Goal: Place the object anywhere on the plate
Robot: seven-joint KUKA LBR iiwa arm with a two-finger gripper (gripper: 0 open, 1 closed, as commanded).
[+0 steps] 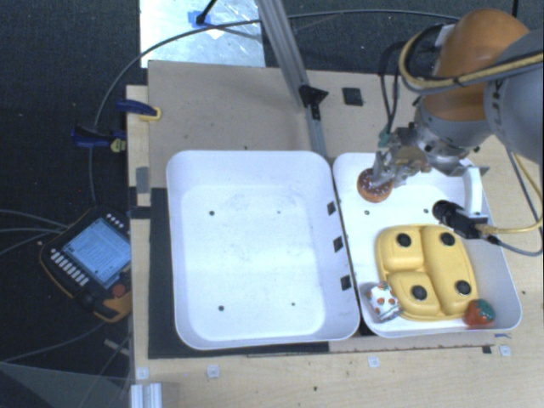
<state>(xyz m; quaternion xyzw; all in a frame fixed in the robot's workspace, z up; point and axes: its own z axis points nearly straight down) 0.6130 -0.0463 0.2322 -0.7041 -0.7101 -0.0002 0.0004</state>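
The gripper (380,173) is positioned directly over a brown donut (372,187) in the right bin (510,266), near the yellow compartment plate (427,271).

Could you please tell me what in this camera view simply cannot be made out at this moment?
- Gripper: the wrist above blocks the view of its tip, so its state is unclear.
- Round brown object: partly under the gripper; whether it is gripped or merely touched cannot be told, and it is too small to identify.
- Small white toy beside the yellow plate: too small and blurred to identify.
- Red item: blurred, kind unclear.
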